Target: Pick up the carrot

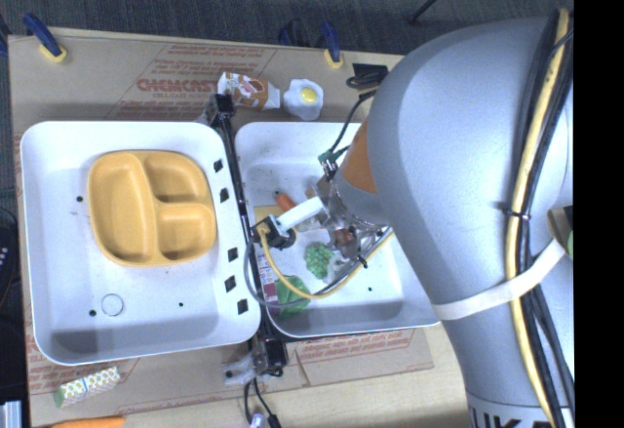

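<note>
While arm (pixel 468 202) overhangs, broccoli (pixel 318 258) beside carrot (pixel 284 200)

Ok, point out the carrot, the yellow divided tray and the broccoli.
carrot (pixel 284 199): camera view, on its orange body in the right bin.
yellow divided tray (pixel 130 221): camera view, on its large left compartment.
broccoli (pixel 318 258): camera view, on its green head.

orange carrot (pixel 284 200) in right bin
</note>
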`<move>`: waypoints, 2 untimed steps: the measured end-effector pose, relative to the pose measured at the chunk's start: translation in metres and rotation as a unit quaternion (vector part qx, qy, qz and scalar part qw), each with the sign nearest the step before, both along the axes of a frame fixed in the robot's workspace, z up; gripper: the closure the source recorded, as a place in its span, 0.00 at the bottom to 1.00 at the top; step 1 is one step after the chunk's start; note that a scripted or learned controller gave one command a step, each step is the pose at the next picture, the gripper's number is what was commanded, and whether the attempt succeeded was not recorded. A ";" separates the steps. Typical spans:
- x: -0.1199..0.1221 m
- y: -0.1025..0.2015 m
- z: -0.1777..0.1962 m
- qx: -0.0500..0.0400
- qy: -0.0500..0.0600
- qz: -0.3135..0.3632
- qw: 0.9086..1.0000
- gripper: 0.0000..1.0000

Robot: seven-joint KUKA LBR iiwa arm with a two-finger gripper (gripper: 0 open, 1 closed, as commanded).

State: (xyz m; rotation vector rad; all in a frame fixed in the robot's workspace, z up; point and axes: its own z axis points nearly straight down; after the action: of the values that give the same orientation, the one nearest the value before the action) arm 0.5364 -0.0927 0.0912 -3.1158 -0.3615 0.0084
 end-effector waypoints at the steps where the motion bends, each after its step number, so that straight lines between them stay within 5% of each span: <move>1: 0.044 0.044 0.101 0.000 -0.001 0.011 1.000 0.00; 2: 0.043 0.045 0.110 0.002 0.003 0.015 1.000 1.00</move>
State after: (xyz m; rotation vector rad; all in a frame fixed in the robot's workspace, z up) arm 0.5799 -0.0480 0.2009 -3.1058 -0.4078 0.0162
